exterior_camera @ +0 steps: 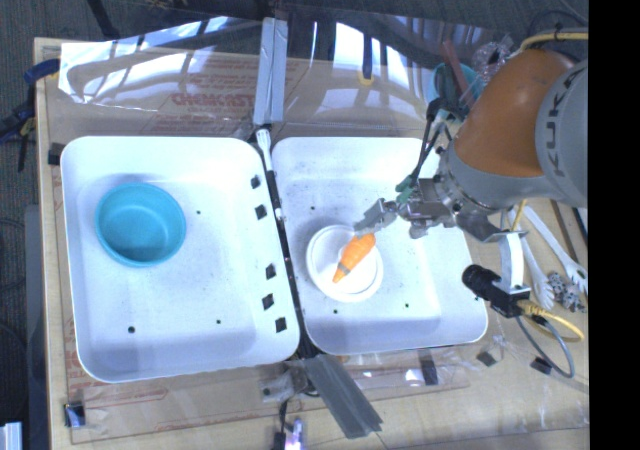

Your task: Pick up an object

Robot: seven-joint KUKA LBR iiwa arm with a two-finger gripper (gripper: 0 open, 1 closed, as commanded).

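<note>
Lower edge of frame: dark metal bracket (340, 400) under the seam between the bins, partly cut off.

Right bin (420, 313), lower centre-right: white plate (345, 263) with an orange carrot-shaped object (355, 256) lying on it, fat end toward lower left, tip toward upper right. Looks like a toy; smooth and glossy.

Gripper (372, 220) sits just above the carrot's upper end, fingertip touching or nearly touching it. Fingers are small and blurred against the bin, so can't tell whether released or clenched. Carrot isn't visibly between the fingers.

Left bin (90, 338): teal bowl (141, 223) in the upper-left part, upright.

Arm (520, 128) enters from the right; the orange band hides the bin's upper-right corner. Cables (545, 313) on the bench at right.

Back: clear plastic sheet (200, 73) with reddish print, reads roughly "CHEMCAST", glare hides the rest.
</note>
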